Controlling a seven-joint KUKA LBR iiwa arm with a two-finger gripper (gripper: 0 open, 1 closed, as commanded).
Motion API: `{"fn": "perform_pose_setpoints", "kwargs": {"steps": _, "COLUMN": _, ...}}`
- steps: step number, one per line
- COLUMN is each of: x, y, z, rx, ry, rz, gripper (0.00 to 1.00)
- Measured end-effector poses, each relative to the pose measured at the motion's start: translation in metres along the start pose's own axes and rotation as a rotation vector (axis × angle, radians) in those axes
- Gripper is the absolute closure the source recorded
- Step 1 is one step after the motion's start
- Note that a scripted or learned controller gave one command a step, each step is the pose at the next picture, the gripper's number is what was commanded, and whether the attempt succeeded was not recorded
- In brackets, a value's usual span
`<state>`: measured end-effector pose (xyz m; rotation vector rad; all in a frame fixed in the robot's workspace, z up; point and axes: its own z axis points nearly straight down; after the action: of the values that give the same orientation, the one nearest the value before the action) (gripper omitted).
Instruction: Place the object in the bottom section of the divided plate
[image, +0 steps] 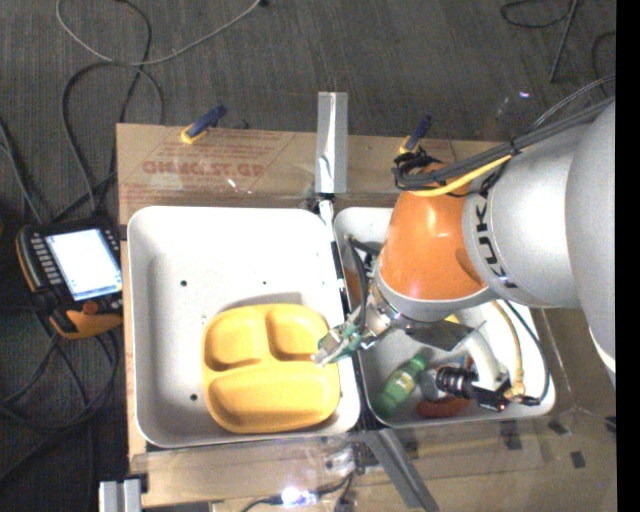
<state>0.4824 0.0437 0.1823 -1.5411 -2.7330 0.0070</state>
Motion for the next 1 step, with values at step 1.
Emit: {"fn": "perform_pose_setpoints", "kwargs": {"steps": 1, "x": 0.0002, "y": 0.0002, "z": -0.0001, "rx": -0.001, "ry": 0.001, "rz": 0.000, "gripper": 0.00}}
